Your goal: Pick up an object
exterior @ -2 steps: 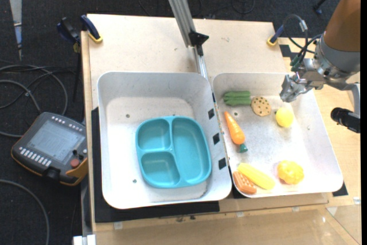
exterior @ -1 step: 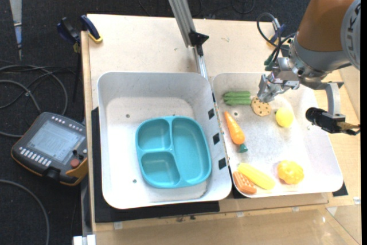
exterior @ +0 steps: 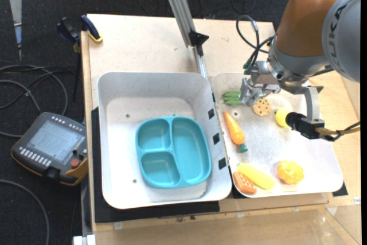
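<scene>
While the task names no particular object, we judge from where the gripper hangs, low over the far part of the right bin, that the step in hand is the approach and descent onto something there. We cannot tell the gripper's state from this slant, and we see nothing held in it. Just beside it lie a green vegetable on the side towards the left bin and a round biscuit on the other; either could be the target. The green vegetable lies with its long axis roughly across the bin, pointing at the dividing wall; the biscuit, being round, has no long axis to speak of. The carrot, nearer the camera, runs lengthwise down the bin, green tip towards us. In our judgement the next move calls for settling squarely over one item and closing across its short side. The left bin holds a blue divided tray.
</scene>
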You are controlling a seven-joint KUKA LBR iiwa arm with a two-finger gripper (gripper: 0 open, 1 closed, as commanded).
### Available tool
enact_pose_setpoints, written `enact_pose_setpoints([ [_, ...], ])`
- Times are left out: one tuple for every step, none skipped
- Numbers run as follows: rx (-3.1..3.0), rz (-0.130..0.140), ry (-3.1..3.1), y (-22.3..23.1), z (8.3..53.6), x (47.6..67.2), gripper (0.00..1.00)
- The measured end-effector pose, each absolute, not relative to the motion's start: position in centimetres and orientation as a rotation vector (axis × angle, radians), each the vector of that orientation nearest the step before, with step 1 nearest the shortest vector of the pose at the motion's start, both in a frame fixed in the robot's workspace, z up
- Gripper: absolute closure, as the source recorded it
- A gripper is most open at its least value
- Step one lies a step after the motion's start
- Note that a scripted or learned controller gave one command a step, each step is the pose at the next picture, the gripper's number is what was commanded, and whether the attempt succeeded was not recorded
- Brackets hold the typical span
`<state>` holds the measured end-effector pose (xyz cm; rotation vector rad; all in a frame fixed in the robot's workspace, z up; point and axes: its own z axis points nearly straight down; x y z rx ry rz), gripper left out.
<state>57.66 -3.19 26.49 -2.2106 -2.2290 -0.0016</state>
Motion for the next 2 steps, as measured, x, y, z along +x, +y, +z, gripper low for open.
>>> enact_pose_setpoints([
  [-2.211,0.000,-2.228,1.2,26.2,57.3,1.00],
  [-2.210,-0.002,-2.231,6.9,26.2,57.1,1.00],
])
